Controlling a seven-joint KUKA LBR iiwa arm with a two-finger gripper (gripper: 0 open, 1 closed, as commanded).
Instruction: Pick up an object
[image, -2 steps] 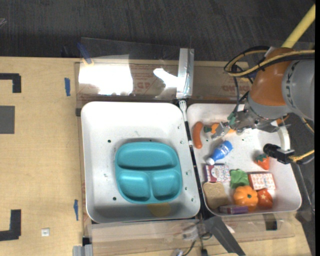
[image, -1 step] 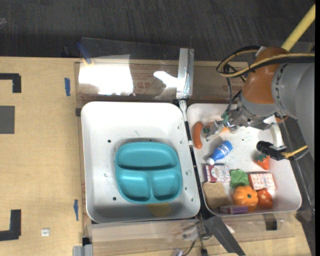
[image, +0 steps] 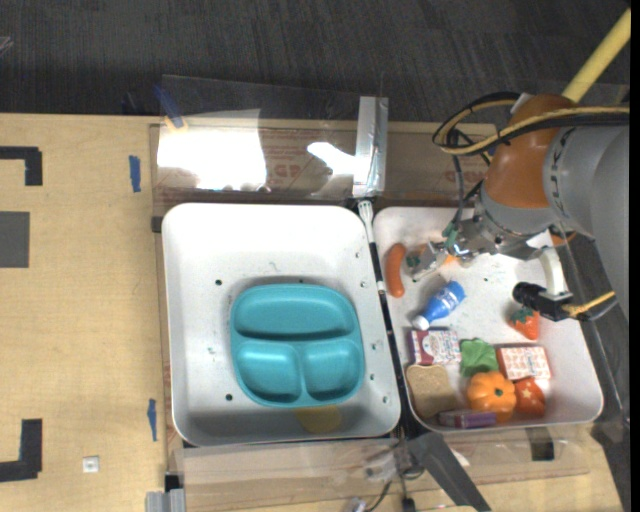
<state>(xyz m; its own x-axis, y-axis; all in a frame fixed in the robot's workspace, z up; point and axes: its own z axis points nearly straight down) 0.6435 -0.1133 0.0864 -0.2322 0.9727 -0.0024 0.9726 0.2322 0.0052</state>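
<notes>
We see the gripper low over the upper part of the right bin, in the right half of the frame; whether it is open or closed we cannot tell. Nearest it lie a hot dog by the bin's left wall and a blue bottle just below. The other toys crowd the lower end (a pumpkin, a slice of bread, two small cartons). Risks, as we judge them: the round bottle rolling away, or a descent between the two things that catches nothing. The carton carries print, too small to read.
</notes>
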